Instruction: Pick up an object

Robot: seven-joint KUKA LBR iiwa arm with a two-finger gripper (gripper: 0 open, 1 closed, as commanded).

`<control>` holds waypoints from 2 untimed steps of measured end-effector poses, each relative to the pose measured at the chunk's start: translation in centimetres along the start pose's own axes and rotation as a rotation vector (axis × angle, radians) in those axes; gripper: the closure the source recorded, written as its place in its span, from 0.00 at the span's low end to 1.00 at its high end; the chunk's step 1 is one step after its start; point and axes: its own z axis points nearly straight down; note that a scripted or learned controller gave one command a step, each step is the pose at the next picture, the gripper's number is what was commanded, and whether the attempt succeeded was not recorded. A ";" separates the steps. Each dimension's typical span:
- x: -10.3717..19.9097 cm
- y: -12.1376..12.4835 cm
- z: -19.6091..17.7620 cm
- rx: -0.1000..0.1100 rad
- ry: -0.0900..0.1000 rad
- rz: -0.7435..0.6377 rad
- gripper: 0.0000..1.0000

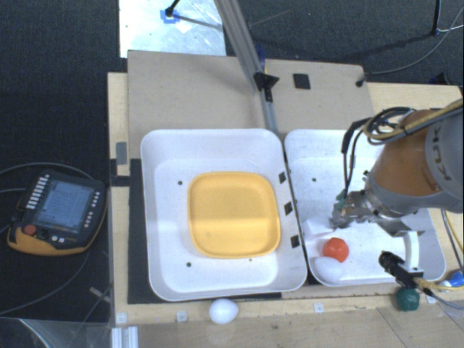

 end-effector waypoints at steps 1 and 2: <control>0.0 1.2 -5.4 0.002 0.001 -0.001 1.00; -0.5 0.6 -10.0 0.002 0.001 0.000 1.00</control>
